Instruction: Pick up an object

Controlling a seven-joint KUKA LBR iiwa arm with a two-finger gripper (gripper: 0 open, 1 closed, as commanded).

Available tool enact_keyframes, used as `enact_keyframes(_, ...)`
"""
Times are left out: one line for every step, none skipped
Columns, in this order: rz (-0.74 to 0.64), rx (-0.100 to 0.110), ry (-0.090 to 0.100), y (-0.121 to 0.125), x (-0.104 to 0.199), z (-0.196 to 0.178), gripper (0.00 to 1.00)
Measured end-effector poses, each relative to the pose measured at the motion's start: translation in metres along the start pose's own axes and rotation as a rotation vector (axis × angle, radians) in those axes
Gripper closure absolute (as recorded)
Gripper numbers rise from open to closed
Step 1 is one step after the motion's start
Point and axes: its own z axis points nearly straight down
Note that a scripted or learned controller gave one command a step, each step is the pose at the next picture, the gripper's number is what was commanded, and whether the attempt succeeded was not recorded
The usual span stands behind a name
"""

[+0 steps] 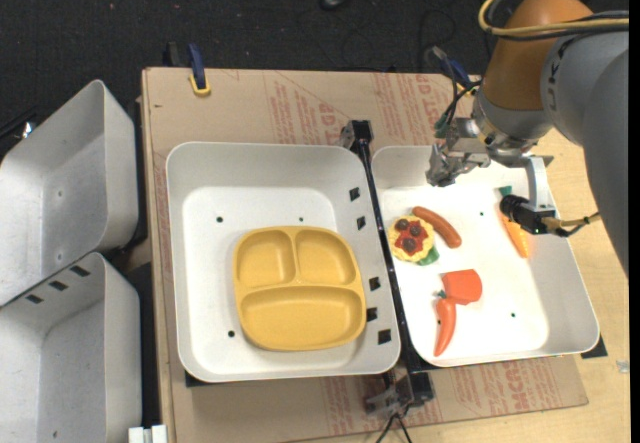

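Whether my gripper (443,171) is clenched or released, I cannot tell; it hangs over the right bin's (570,276) far-left corner, beyond the sausage (438,225).

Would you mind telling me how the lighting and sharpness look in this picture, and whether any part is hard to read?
In the camera view, light is even and soft; the white bins look bright but not blown out, and the tray throws hardly any shadow. The toy food is fairly sharp. The hand is small, dark and slightly blurred, so its detail is hard to read; the floor beyond is dim.
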Motion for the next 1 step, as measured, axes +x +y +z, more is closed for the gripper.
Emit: enact_keyframes(0.0, 0.0, 0.0, -0.0085, 0.0006, -0.052, 1.0)
